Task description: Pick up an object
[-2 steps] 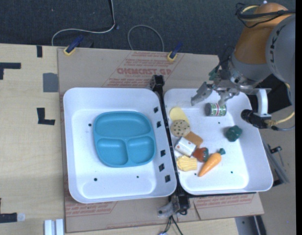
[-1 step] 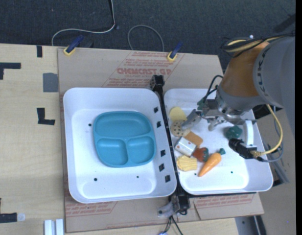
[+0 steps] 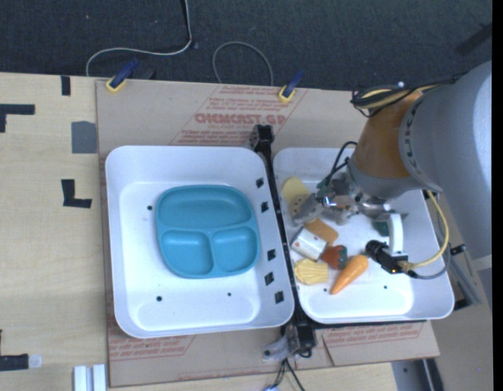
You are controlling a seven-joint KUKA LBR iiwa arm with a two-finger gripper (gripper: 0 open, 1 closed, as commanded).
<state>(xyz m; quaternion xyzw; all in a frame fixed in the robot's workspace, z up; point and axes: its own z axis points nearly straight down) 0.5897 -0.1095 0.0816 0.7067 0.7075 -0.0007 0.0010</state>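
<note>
My arm (image 3: pixel 447 137) is cut off by the picture's right edge, so its upper run cannot be traced. My wrist covers the middle of the right bin's (image 3: pixel 414 304) far half; whatever lies on that floor beneath it is hidden. My gripper (image 3: pixel 328 204) sits low among cables and metal parts, and its fingers are too small and cluttered to read. Beside it, a greyish item (image 3: pixel 304 210) near the bin's left wall is too blurred to identify. A small teal piece (image 3: pixel 383 227) is partly hidden behind a white bracket (image 3: pixel 395 233). The bench's (image 3: pixel 39 243) left side runs off the frame.
</note>
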